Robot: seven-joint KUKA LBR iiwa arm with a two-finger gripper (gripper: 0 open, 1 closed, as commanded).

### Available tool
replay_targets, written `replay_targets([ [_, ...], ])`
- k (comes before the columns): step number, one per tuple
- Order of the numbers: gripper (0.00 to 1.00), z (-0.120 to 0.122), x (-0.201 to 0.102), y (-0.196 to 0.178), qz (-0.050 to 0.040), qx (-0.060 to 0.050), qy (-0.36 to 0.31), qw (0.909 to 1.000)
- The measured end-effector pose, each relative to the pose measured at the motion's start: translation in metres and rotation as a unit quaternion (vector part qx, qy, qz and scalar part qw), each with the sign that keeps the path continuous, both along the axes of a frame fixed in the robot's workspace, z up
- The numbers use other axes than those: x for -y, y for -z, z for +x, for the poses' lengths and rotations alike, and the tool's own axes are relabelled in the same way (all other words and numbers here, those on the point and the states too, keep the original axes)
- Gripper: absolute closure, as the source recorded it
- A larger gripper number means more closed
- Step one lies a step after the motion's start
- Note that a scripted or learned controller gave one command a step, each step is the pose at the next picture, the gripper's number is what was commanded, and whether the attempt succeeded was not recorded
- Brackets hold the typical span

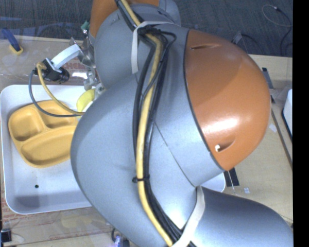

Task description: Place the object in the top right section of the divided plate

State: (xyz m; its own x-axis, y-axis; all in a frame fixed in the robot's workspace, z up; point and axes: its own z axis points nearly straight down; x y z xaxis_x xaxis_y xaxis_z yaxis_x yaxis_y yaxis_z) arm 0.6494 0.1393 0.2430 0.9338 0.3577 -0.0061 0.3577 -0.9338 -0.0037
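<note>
white bin point(10, 189) on the wooden bench point(278, 138) — dark carpet point(36, 4) beyond.
</note>
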Motion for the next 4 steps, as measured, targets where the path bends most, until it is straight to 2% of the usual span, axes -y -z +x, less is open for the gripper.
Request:
replay_targets([
  [1,1.00,-0.001,-0.004,-0.009,0.0005,-0.002,-0.006,1.0000],
  [2,1.00,-0.003,0.019,0.000,-0.0006,0.002,0.079,0.9969],
  [3,1.00,-0.004,-0.001,0.008,0.0024,-0.001,-0.365,0.9309],
  [4,1.00,-0.011,0.012,0.027,0.0016,-0.001,-0.229,0.9735],
])
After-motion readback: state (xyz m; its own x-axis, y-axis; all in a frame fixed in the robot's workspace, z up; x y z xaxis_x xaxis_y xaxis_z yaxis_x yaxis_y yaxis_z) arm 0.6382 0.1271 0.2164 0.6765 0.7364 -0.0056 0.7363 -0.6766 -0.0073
